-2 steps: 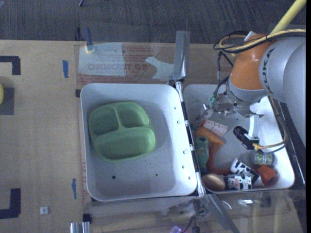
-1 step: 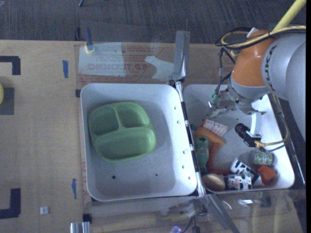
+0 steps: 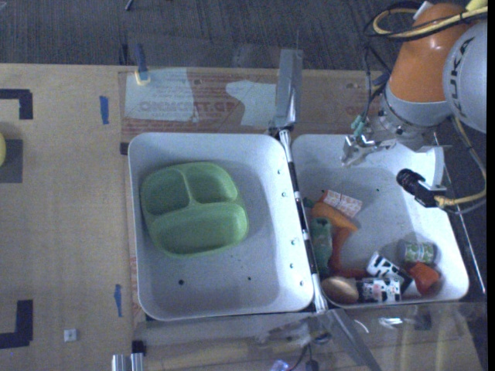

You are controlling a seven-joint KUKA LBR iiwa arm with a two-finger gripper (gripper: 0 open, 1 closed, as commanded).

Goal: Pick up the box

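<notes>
White-and-orange patterned box [image 3: 342, 202] — small, flat in right bin [image 3: 456, 273].

Dim, bluish cast, soft focus, slight blur

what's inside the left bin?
The left bin holds one green divided tray, lying flat with three compartments, nothing in them. Bare floor shows around it; whatever lies under the tray is covered.
</notes>
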